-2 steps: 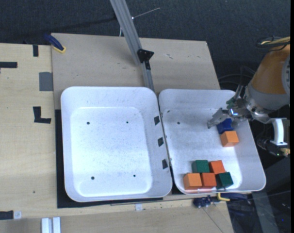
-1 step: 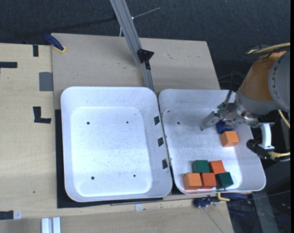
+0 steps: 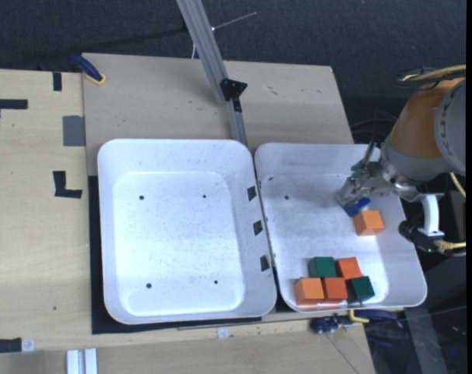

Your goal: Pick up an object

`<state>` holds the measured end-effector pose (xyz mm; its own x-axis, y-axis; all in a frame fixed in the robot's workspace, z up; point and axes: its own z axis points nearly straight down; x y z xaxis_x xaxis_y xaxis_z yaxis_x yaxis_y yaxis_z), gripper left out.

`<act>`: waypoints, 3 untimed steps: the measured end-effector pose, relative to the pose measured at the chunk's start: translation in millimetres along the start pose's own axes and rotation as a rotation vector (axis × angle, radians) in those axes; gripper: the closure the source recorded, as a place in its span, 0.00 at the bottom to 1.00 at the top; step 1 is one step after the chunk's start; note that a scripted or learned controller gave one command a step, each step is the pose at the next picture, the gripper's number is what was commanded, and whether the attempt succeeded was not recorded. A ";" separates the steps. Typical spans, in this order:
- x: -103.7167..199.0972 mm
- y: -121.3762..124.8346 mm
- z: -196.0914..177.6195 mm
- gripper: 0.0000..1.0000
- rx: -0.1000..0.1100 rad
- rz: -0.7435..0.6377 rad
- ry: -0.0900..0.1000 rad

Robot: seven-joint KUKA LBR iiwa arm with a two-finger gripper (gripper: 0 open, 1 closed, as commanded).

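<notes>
My gripper (image 3: pixel 356 195) reaches down into the right bin (image 3: pixel 298 178) from the right, near the bin's upper right part. A small blue block (image 3: pixel 357 206) lies right at its tips, touching or just beneath them. An orange block (image 3: pixel 368 222) sits just below and to the right of the blue one. At the bin's near edge, orange blocks (image 3: pixel 323 289) and green blocks (image 3: pixel 323 266) are packed together in a cluster. Whether the blue block is between the fingers cannot be made out.
The left bin (image 3: pixel 174 228) lies beside the right one, sharing a raised divider. A slanted metal pole (image 3: pixel 213 53) rises from behind the bins. The arm's orange band (image 3: pixel 423 119) hangs over the right bin's far right edge.
</notes>
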<state>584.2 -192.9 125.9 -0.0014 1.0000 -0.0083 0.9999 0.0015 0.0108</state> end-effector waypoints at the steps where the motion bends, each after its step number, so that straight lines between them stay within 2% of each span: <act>1: 7.8 7.6 -48.7 1.00 0.007 -0.001 0.008; 2: 8.0 8.9 -84.1 1.00 0.008 -0.001 0.007; 3: 65.5 -12.5 -84.1 1.00 0.013 -0.004 0.010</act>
<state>570.7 -126.8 209.4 -0.0059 1.0000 0.0015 1.0000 0.0059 -0.0021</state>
